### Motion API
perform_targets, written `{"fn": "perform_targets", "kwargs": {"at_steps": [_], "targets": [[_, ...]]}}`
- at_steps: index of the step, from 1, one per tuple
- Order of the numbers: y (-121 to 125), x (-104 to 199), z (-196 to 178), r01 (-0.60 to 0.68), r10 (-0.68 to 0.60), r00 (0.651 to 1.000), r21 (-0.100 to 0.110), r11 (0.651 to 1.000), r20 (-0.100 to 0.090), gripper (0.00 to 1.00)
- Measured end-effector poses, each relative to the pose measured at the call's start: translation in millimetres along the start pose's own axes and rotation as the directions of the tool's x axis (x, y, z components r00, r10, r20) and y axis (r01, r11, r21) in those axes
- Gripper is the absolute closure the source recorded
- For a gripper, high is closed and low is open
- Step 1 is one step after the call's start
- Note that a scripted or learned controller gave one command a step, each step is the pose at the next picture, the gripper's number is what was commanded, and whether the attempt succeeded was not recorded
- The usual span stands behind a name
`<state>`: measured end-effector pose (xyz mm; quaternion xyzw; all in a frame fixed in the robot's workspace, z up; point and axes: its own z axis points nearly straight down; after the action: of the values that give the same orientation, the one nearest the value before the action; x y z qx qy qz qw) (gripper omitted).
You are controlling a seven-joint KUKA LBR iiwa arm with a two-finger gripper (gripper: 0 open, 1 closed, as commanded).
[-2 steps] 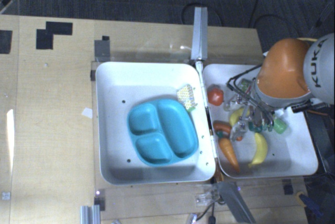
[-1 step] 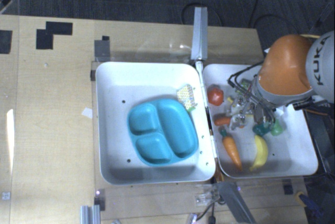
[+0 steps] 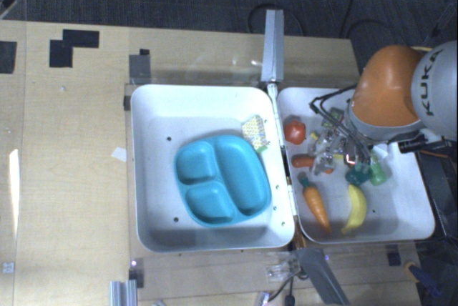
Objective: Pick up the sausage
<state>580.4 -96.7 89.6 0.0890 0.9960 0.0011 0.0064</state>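
In the right bin (image 3: 422,222), toward the frame's right, the metal gripper (image 3: 328,154) sits low over the small reddish-brown sausage (image 3: 303,161), a stubby cylinder near the bin's left wall; whether it has clenched, I cannot tell. A round red tomato (image 3: 294,131) lies just above, a tapered orange carrot (image 3: 315,205) and curved yellow banana (image 3: 354,208) below. The left bin (image 3: 150,154) holds a glossy blue sectioned plate (image 3: 222,179).

Arm (image 3: 429,94) lettering: "KU", black on the grey casing, cut off at the edge.
Elsewhere: no writing I can read.
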Motion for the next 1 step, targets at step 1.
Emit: {"fn": "perform_targets", "kwargs": {"at_steps": [1], "targets": [[66.6,-21.9,-97.7,-0.202,0.202,0.979,0.001,0.979,-0.001,1.0]]}}
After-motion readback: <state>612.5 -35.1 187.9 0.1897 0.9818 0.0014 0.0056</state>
